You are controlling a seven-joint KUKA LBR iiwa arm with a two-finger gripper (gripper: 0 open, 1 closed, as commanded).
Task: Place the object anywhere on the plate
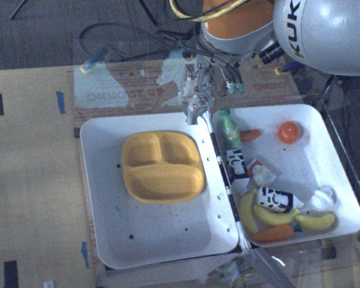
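Left bin [113, 240]: open floor around plate [162, 167]

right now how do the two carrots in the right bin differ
The carrot near the green bottle sits at the far end of the bin; this small carrot looks short. The other carrot lies at the near edge, beside the bananas, and looks longer and thicker. The far one lies apart on bare bin floor; the near one is packed against other items. Both are orange and lie roughly crosswise.
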